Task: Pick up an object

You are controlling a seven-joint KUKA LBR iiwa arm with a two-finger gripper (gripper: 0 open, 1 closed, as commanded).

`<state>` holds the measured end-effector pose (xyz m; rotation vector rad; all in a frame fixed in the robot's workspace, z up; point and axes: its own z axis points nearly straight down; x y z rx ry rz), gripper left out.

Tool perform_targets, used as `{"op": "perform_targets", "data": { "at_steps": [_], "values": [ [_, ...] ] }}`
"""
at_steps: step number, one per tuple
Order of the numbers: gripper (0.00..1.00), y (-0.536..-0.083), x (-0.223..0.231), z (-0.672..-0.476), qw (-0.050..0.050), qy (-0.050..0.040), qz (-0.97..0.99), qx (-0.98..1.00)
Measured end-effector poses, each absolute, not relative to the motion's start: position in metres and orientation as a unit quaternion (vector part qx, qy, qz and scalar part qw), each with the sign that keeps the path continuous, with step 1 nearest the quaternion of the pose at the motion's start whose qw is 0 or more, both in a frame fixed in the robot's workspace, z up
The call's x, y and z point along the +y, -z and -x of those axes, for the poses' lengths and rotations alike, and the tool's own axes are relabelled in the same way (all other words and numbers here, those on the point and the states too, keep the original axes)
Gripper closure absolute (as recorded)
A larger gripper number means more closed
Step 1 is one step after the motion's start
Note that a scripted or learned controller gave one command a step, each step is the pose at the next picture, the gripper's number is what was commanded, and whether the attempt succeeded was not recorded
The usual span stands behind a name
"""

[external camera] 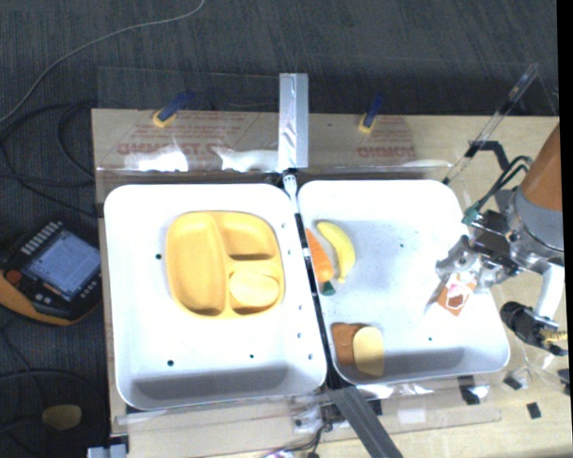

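Dark carpet around a wooden bench, two shallow white bins side by side on it. Left bin has a yellow divided tray sitting flat near its middle. Right bin has a banana and an orange carrot-shaped item along its left wall, touching each other (carrot's dark green tip points toward the bin's near side). Brown-and-tan rounded item, maybe a bread toy, sits at the near-left corner of the same bin, well apart from the banana.

Arm comes in from the right, orange band visible at the frame edge. Gripper is over the right bin's right side. Small orange-and-white item sits right at the fingertips, but can't tell whether it's actually between them or just below, and can't tell if the fingers are apart or together. Handheld controller lies on the carpet left of the bench.
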<state>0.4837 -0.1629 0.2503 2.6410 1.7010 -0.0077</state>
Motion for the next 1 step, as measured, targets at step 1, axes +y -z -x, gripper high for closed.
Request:
{"op": "perform_targets", "data": {
  "at_steps": [1],
  "values": [
    [1.00, -0.3468, -0.1079, -0.4843, 0.001, 0.0018, -0.730, 0.683]
  ]
}}
